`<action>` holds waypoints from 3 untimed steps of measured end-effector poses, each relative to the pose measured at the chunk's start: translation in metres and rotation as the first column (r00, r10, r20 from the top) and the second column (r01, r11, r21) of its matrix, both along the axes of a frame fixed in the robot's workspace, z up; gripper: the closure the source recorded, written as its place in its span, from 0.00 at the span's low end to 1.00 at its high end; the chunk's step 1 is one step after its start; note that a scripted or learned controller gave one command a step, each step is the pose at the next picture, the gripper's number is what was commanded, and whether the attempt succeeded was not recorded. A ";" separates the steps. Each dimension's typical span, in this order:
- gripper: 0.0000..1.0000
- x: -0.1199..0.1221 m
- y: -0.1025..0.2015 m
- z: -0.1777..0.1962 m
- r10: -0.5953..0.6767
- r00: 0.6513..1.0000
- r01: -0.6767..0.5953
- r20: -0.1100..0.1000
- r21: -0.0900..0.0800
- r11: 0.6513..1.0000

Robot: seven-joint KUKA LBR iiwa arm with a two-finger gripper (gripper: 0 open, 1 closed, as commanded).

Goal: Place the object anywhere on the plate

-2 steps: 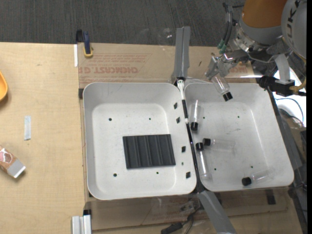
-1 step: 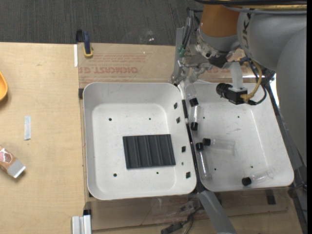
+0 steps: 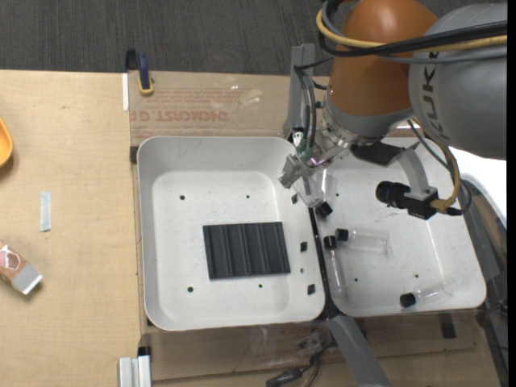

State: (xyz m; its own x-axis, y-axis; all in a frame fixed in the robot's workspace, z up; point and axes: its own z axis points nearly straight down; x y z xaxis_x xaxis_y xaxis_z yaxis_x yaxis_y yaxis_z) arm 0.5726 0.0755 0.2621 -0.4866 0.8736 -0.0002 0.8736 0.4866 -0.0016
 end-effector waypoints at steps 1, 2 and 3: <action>1.00 -0.081 0.009 -0.001 -0.037 0.999 0.037 -0.001 0.000 0.999; 1.00 -0.095 0.055 -0.009 -0.068 0.998 0.068 -0.001 -0.001 0.998; 1.00 -0.046 0.068 -0.052 -0.049 0.999 0.049 -0.001 -0.001 0.999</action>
